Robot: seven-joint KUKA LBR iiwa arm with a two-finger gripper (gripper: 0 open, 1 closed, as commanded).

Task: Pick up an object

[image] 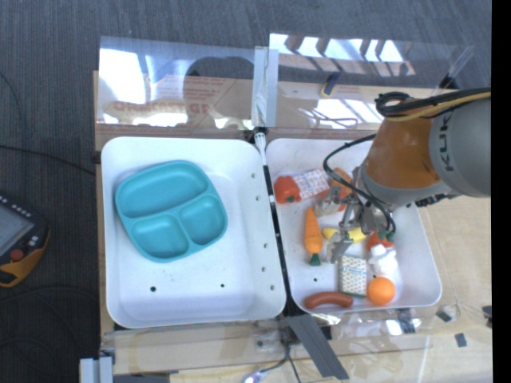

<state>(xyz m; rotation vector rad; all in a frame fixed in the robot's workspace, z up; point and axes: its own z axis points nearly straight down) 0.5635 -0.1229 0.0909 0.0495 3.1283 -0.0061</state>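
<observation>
You've got the arm (423, 154) reaching in over the right bin (423, 282), orange band showing above the wrist, and the gripper (345, 234) is down among the toys in the middle of that bin. You can't tell from here whether it's spread or closed; cables and the wrist crowd the view. Just beside it, toward the bin's left wall, a carrot (312, 231) lies lengthwise, green tip toward the front edge. Up at the back-left corner sits a red-and-white packet (299, 186). Near the front edge you see a sausage (328, 300), a speckled cracker (352, 274) and an orange (382, 290), close together. Something yellow peeks out by the gripper, hard to identify. Over in the left bin (160, 294), a teal divided plate (170, 209) rests toward the back-left corner.
</observation>
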